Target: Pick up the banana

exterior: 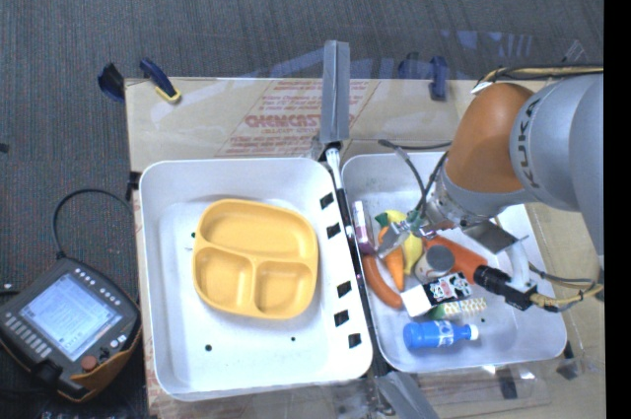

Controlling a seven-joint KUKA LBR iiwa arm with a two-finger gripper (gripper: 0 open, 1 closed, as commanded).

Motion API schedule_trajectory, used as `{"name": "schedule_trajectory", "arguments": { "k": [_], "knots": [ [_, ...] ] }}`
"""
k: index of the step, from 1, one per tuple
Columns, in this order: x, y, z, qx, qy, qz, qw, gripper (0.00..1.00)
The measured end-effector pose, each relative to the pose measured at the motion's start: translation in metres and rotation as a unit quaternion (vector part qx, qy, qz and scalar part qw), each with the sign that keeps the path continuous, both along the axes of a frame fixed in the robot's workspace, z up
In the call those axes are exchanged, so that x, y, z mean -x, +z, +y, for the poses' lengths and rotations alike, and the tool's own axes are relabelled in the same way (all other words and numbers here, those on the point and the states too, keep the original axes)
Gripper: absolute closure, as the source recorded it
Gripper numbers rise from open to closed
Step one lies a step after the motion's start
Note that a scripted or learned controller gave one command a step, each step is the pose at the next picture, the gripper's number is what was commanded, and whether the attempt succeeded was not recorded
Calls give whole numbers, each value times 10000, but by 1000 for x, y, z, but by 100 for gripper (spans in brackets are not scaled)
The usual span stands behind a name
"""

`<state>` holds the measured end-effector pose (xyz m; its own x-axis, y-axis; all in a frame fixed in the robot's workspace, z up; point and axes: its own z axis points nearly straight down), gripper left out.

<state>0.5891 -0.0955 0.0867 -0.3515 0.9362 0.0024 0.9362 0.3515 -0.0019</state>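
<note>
The banana (411, 253) lies in the right bin (537, 328), yellow, among a pile of other items near the bin's left side; part of it is hidden under the arm's wrist. My gripper (398, 235) reaches down into that pile, right over the banana's upper part. A second patch of yellow (395, 216) shows just above the gripper. The orange-banded arm (488, 146) covers the bin's back half. I cannot make out whether anything is held.
An orange carrot-like piece (381, 279) lies left of the banana, with a purple marker (360, 228) by the bin's wall. A white and black box (442, 292) and a blue bottle (438, 335) sit nearer the front. The left bin (168, 348) holds a yellow divided plate (256, 256).
</note>
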Motion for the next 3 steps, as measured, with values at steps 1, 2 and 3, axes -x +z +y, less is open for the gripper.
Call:
{"name": "schedule_trajectory", "arguments": {
  "k": [1,2,3],
  "knots": [
    [-2,11,0,-5,-16,-20,10000,100],
    [-36,6,-46,12,-932,-61,9956,100],
    [-55,76,-12,16,-3023,5,9532,100]
  ]
}}
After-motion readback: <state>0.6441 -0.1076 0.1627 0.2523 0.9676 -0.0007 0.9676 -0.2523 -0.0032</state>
